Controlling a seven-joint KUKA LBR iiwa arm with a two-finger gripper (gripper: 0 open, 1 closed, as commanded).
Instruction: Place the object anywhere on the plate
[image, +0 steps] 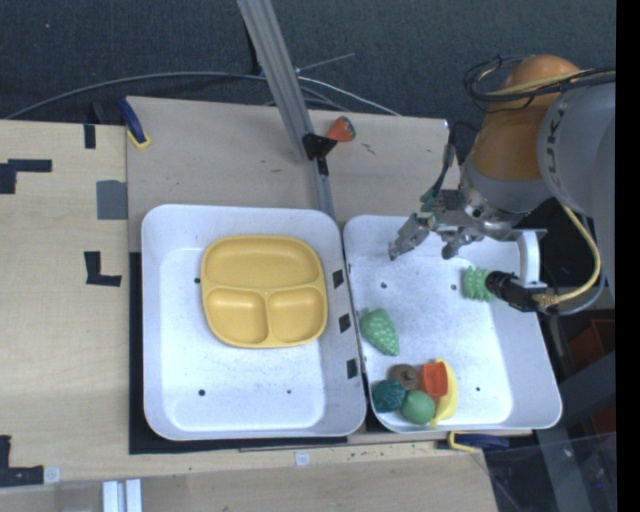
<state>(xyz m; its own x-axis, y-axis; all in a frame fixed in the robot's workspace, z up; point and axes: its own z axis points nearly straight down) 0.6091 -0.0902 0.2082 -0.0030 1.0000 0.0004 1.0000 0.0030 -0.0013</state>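
The two-finger metal tool (432, 238) hovers over the upper part of the shallow white right bin (520, 385), fingers spread wide and nothing between them. It stands apart from every item, probably ready for a descent. Candidate objects lie below it: a ridged green leaf-shaped plastic toy (380, 331) near the bin's left wall, and a corner cluster (418, 390) of smooth rounded toy foods in green, red, yellow and brown. The glossy yellow three-compartment plate (265, 290) sits in the left bin (170, 400), bare to receive an item.
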